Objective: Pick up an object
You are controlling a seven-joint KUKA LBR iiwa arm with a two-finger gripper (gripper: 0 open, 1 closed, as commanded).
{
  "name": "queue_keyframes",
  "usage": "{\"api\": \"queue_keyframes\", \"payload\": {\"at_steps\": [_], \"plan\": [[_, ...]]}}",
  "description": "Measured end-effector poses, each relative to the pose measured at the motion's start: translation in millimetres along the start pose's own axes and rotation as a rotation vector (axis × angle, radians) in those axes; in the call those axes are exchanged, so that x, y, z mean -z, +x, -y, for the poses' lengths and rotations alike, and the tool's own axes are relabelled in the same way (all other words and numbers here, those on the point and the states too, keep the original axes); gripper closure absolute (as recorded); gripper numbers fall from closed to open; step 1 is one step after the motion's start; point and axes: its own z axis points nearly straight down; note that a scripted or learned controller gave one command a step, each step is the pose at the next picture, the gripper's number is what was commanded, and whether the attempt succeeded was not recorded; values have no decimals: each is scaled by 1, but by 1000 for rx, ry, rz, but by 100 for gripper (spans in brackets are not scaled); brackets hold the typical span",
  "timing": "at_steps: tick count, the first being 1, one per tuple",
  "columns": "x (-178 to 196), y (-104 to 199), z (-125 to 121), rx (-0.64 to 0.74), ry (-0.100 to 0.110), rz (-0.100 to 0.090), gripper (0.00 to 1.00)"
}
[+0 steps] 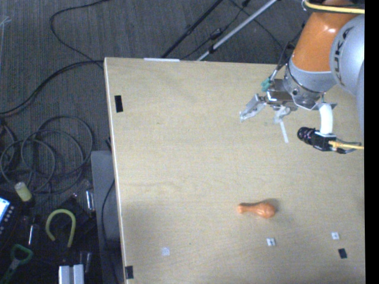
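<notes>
**A:** Start with the surface in your camera view. What do you have?

**B:** You're looking down at a pale tan board (195,158) that fills the middle and right of the frame, its upper left corner near the top centre. It is mostly bare. A small black mark (118,103) sits near its left edge, upper part, and a few tiny tags (270,241) lie scattered at the lower right.

**A:** And the thing to pick up?

**B:** A small orange object (258,209), bulbous at one end and tapering to the left, lies flat on the board in the lower right-centre. It casts a faint shadow and nothing touches it.

**A:** Where is your claw?

**B:** The gripper (267,114) is at the upper right, below the arm's orange band (314,40). Its two pale fingers (251,110) are spread apart, one pointing left and one pointing down, with nothing between them. It is well apart from the orange object, which lies lower in the frame.

**A:** The room around it?

**B:** Dark grey carpet (53,58) runs along the left and top. Black cables (44,149) loop across it at the left, and a yellow-green hook-shaped item (60,222) lies at the lower left among small clutter too dim to name. Thin light rods (249,16), possibly stand legs, cross the floor at the top centre.
</notes>
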Motion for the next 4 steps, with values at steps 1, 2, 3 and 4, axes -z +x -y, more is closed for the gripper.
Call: {"api": "queue_keyframes", "payload": {"at_steps": [1,2,3,4], "plan": [[-85,-64,-35,89,0,4,0],[-120,-102,-36,387,-2,5,0],[-139,-82,-37,486,-3,4,0],[-129,-81,-38,486,-6,5,100]]}}
